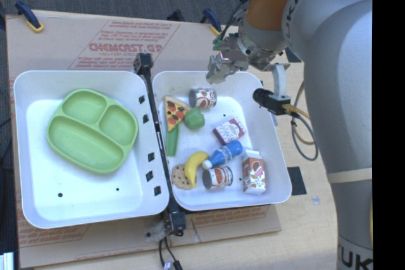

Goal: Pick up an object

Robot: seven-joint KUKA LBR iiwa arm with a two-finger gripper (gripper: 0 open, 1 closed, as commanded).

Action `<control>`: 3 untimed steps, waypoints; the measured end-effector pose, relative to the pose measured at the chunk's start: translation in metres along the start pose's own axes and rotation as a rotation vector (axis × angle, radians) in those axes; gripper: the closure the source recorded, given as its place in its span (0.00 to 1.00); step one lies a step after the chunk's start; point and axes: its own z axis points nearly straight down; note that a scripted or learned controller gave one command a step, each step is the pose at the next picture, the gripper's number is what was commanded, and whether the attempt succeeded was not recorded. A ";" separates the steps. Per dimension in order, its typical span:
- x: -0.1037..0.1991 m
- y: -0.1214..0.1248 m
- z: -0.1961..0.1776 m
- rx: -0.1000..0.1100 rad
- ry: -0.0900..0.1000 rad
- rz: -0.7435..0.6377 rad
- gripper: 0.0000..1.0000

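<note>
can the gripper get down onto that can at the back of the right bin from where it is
Probably yes. The gripper hangs just above the can, which lies apart from the pizza slice and green ball.

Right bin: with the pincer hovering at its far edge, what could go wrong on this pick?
1. The pincer hangs above the far rim of the right bin, near the can; a descent may clip the rim or roll the can away.
2. The banana, cookie, bottle and second can crowd together, so a grasp there could nudge neighbours.
</note>
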 end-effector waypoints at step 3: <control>-0.042 0.001 0.036 -0.001 -0.001 0.000 0.00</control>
